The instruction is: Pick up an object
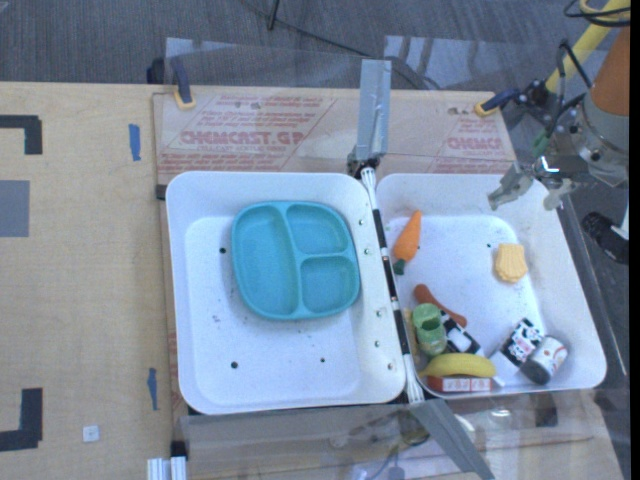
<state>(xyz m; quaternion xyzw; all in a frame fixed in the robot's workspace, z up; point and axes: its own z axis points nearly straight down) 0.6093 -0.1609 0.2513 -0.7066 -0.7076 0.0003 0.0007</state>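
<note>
The gripper (pixel 527 189) hangs open and holds nothing, above the right bin's (pixel 470 190) far rim

We look down from one fixed camera set above the tabletop (pixel 80 268), tilted at a slant and far enough back to take in both white bins: the left bin (pixel 200 298) and right bin (pixel 560 298). The arm (pixel 610 108) enters from our right.

arm (pixel 608 118): grey wrist housing, orange band above it | cables: yellow and black loops, blue connector beside the wrist | end effector (pixel 527 194): two slim grey fingers (pixel 503 190) splayed apart under a pale metallic mount
</note>
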